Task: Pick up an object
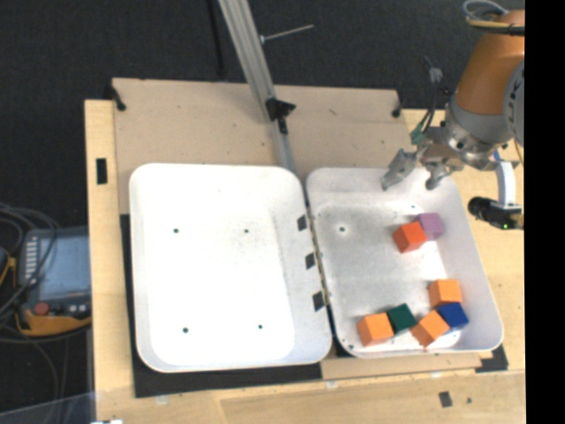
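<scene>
Now my gripper point(413, 173) hangs above the far edge of the right bin point(353, 193), with its two fingers spread wide and nothing between them. All the blocks lie in this bin, nearer to me than the gripper. The closest ones are an orange block point(409, 237) and a pale purple block point(431, 226), which touch each other just near of the fingers. More to the near side I see another orange block point(445, 291), a blue block point(452, 314), an orange one beside it point(430, 328), a dark green block point(402, 316) and one more orange block point(375, 328), all crowded along the near wall. The left bin point(221, 263) has no block in it. I think the best target is the first orange block, because it is close. To do it well I would bring the fingers over its middle and turn them so that they close on the two free sides, not on the side where the purple block touches. Then I would go down straight and low before closing, otherwise a finger may land on the neighbour and push both away.
</scene>
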`<control>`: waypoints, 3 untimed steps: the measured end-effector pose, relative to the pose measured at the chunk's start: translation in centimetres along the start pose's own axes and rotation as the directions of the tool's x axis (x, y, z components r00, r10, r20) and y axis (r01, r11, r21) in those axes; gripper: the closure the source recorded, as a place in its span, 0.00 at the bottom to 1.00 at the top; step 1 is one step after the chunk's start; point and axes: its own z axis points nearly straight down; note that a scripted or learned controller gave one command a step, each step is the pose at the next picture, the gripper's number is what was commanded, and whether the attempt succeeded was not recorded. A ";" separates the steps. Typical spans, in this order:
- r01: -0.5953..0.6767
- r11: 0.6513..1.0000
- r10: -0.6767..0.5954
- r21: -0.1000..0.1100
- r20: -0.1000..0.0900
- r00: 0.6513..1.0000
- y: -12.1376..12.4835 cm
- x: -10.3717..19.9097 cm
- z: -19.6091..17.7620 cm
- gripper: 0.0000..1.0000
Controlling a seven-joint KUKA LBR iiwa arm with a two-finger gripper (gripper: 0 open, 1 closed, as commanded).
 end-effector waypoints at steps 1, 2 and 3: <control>0.003 1.000 -0.003 0.000 0.000 1.000 0.1 0.3 4.2 0.00; 0.002 1.000 -0.002 0.001 0.000 1.000 0.2 0.1 10.4 0.00; 0.004 1.000 -0.004 -0.008 0.003 1.000 0.4 0.0 8.8 1.00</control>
